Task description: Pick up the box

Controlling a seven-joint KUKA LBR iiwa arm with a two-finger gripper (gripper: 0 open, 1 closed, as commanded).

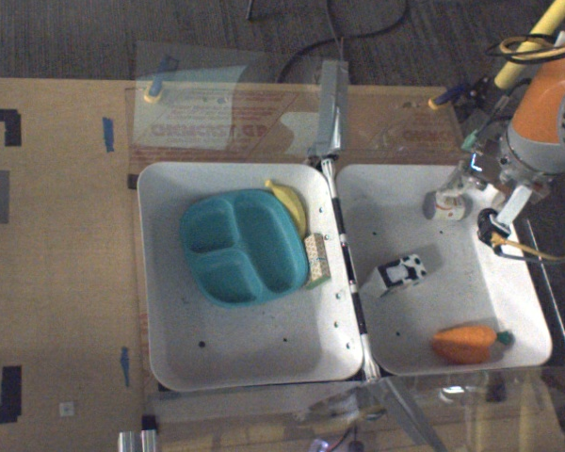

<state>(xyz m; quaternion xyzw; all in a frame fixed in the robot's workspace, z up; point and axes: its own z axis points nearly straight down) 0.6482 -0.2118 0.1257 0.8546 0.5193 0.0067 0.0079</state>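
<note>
While the tool (452,201) is hovering at the right bin's (395,342) far edge, its grip impossible to read, the box (316,258) is lying untouched in the left bin (169,347), wedged beside the teal tray (243,247), leaving the whole pick-up waiting to be done.

My bench (56,281) looks like matt brown cardboard, and both white bins (254,356) have a smooth plastic sheen. The teal tray (240,248) is smooth matt plastic, the carrot (463,343) soft and dull orange. The box (316,259) looks like printed paperboard.
</note>
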